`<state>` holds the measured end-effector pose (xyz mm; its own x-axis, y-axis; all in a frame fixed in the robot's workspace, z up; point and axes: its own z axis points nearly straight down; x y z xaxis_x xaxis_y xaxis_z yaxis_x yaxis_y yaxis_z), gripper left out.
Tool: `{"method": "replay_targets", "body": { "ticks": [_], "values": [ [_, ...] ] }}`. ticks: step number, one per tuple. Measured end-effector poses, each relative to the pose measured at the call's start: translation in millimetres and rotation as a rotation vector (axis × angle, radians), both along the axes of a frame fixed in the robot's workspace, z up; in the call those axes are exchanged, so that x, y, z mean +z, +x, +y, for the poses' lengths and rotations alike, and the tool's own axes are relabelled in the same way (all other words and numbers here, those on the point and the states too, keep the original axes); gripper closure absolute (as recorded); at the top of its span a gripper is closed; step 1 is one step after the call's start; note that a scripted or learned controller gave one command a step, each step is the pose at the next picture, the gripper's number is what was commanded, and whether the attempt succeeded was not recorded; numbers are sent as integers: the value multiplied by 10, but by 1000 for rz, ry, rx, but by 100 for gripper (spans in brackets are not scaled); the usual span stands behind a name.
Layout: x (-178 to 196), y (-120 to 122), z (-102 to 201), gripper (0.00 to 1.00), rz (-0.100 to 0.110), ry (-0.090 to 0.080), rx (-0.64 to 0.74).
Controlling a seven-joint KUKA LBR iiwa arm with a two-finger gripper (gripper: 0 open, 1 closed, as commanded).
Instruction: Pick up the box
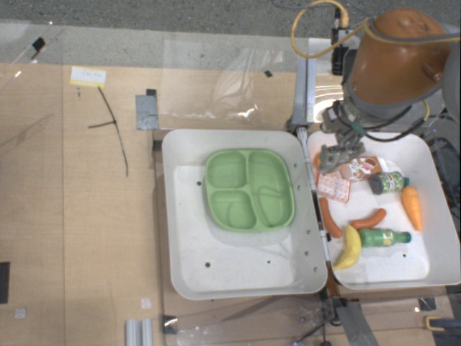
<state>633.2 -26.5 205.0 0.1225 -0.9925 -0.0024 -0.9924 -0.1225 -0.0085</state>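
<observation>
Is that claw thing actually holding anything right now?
It cannot be told. The gripper sits right over the box's upper edge, but no grasp is visible.

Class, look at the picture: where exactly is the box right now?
The box lies in the right bin, near its left wall, just below the tool, with a sausage below it and a dark bottle to its right.

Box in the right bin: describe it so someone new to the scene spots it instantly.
Look in the right white bin, at its upper left area just under the gripper. The box is a small flat carton, white with red print, lying beside a sausage. It is the only flat, rectangular item among rounded food and bottles.
</observation>
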Motion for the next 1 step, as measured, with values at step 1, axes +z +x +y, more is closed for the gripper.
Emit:
{"method": "replay_targets", "body": {
  "ticks": [1],
  "values": [
    [650, 93, -662, 100, -1, -3, 240]
  ]
}}
